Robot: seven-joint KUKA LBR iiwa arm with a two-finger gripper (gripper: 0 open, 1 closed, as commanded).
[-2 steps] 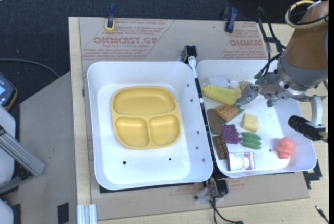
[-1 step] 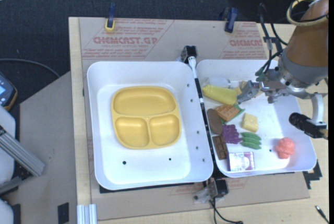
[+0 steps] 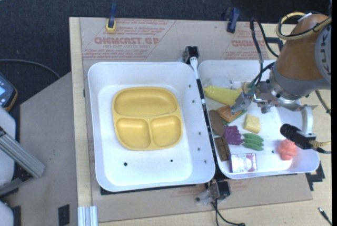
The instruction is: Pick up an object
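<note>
My gripper (image 3: pixel 241 104) hangs low over the right bin (image 3: pixel 266 167), in its upper middle, with the arm (image 3: pixel 300 61) coming in from three o'clock. My fingers look drawn close together at the tip, but I cannot tell whether anything sits between them, so I claim no hold. The tip is just over the orange-brown piece (image 3: pixel 225 113), with the yellow banana-shaped toy (image 3: pixel 221 95) at ten o'clock from it. At five o'clock from my tip lies the pale yellow block (image 3: pixel 253 124). Below that rest the purple grape cluster (image 3: pixel 233 134) and the green pea pod (image 3: pixel 253 140), side by side. A brown flat piece (image 3: pixel 217 123) lies along the bin's left wall. The small printed box (image 3: pixel 243 162) sits near six o'clock, and the pink lump (image 3: pixel 287 149) at four o'clock. The left bin (image 3: pixel 100 114) holds a yellow divided plate (image 3: pixel 147 117).
</note>
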